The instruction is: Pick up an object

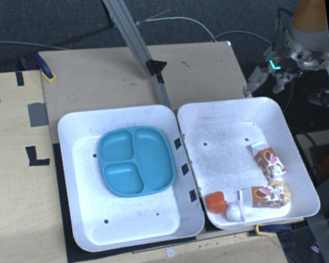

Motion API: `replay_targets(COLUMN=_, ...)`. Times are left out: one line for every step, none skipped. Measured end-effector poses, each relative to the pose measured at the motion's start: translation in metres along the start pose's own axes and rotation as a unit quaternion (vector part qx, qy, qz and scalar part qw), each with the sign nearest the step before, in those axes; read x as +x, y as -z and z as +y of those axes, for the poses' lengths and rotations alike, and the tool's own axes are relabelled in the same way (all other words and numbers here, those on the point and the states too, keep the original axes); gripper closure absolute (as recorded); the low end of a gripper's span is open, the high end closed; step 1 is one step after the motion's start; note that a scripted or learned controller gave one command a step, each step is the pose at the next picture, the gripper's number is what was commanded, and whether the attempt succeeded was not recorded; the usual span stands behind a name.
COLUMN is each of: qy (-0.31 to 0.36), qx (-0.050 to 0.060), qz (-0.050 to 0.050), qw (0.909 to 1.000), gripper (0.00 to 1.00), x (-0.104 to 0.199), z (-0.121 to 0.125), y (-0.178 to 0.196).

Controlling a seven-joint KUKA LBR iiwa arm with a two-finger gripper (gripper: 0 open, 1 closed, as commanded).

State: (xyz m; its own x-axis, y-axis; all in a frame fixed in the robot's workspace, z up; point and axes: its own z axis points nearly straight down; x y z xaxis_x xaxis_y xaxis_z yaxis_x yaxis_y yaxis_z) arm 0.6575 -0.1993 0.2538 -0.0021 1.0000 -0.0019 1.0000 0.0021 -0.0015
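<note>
Table (pixel 109 75) of pale wood, carrying two shallow white bins side by side. In the left bin (pixel 79 169) we record one blue plate (pixel 136 161) with three compartments, lying flat near the bin's middle. In the right bin (pixel 224 126) we count four small items, all toward the near right corner: a brown-and-white packet (pixel 268 163) by the right wall; a second packet (pixel 270 195) of the same print just below it; an orange piece (pixel 215 201) near the front wall; and a small white ball (pixel 233 212) touching the orange piece's lower right. Arm (pixel 309 9) at upper right, beyond the right bin's far corner. Its tool (pixel 264 80) hangs above the table edge, outside both bins and well apart from every item; we cannot tell its state.
</note>
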Motion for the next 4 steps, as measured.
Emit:
replay_targets(qy=0.000, qx=0.003, qz=0.001, qw=1.0000, gripper=0.00, x=-0.001, z=-0.011, y=-0.055)
replay_targets(qy=0.000, qx=0.002, qz=0.000, qw=1.0000, gripper=0.00, x=-0.004, z=-0.010, y=-0.100)
replay_targets(qy=0.000, qx=0.003, qz=0.001, qw=1.0000, gripper=0.00, x=0.001, z=-0.008, y=-0.165)
replay_targets(qy=0.001, qx=0.000, qz=0.000, qw=1.0000, gripper=1.00, x=0.001, z=-0.006, y=-0.150)
